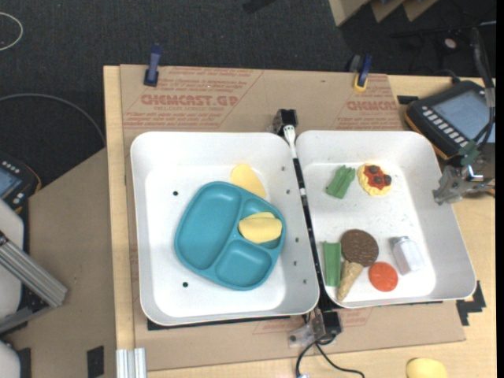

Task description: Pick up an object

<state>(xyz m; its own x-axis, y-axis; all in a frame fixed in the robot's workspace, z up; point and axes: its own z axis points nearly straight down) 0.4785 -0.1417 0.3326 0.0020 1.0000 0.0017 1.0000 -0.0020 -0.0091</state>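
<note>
Where red print reads CHEMCAST on the cardboard sheet (197, 93) under both bins, my claw (455, 183) hangs at the right rim of the right bin (425, 152); wide or narrow, I cannot tell. A red round toy (383, 277) lies in that bin. Dark carpet (79, 22) surrounds the bench.

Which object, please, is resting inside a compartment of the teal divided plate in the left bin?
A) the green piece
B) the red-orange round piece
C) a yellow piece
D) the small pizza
C: a yellow piece lies in a compartment of the teal divided plate in the left bin, while the green, pizza and red-orange items sit in the right bin.
</note>
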